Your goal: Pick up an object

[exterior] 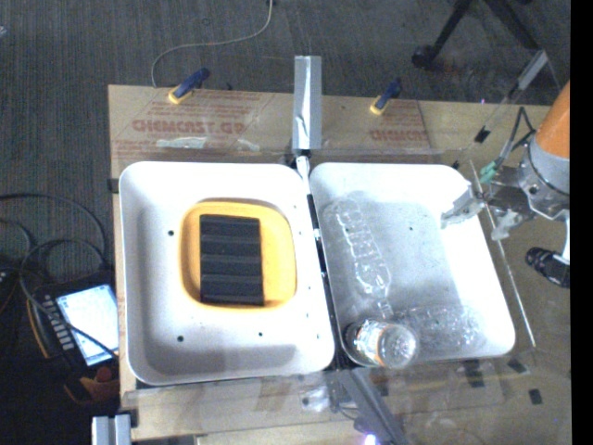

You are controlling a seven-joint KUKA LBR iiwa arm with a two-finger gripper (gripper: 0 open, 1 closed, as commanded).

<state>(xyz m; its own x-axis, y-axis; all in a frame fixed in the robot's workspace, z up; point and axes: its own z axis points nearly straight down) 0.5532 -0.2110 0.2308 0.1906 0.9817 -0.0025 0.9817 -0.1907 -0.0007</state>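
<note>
In the left bin (148,276) lies a yellow block with a black ribbed top (236,256). Inside the right bin (435,248) a clear plastic bottle (359,244) rests along the left wall. A second clear bottle (384,343) lies across the near left corner, its crumpled body reaching right. My gripper (480,219) hangs over the right bin's far right rim, away from all of these. Its fingers stand open with nothing between them.
Two blue-and-yellow clamps (188,84) (385,96) hold the cardboard backing behind the bins. A metal upright (307,100) rises at the joint between the bins. Cables and a tablet (83,318) lie on the floor to the left.
</note>
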